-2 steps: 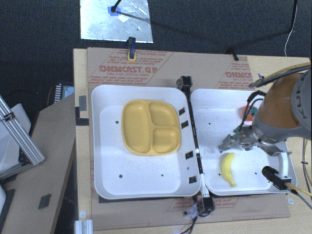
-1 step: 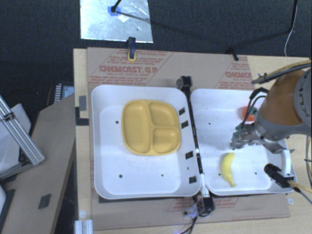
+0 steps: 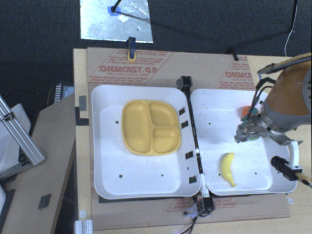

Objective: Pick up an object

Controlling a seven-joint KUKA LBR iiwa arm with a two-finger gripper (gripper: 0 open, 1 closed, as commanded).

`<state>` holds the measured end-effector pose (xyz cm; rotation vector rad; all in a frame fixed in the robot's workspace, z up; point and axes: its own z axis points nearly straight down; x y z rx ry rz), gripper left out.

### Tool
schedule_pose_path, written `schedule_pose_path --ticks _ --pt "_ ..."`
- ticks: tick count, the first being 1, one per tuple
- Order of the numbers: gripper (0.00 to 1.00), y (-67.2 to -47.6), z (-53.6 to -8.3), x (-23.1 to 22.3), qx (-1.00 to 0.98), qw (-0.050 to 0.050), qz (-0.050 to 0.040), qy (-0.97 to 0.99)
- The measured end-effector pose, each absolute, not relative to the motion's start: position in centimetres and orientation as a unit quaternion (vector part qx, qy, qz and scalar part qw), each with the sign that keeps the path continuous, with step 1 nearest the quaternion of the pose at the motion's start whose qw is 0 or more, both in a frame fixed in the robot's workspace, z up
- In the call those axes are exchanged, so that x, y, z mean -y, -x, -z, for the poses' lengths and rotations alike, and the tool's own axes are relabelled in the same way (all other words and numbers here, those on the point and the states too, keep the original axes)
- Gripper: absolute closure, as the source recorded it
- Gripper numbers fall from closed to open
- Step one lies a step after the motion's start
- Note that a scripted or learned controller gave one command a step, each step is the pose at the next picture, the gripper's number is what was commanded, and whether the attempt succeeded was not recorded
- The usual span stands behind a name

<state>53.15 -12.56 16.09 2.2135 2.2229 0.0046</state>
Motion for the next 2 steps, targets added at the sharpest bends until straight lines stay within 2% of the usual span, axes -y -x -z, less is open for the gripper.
schedule_pose_path --ticks 1,2 --pt "1.00 -54.2 -22.0 12.4 -0.709 0.003 -0.0019 -0.706" --pt "1.00 -54.3 -25.9 12.5 -0.709 0.003 -0.0017 -0.705"
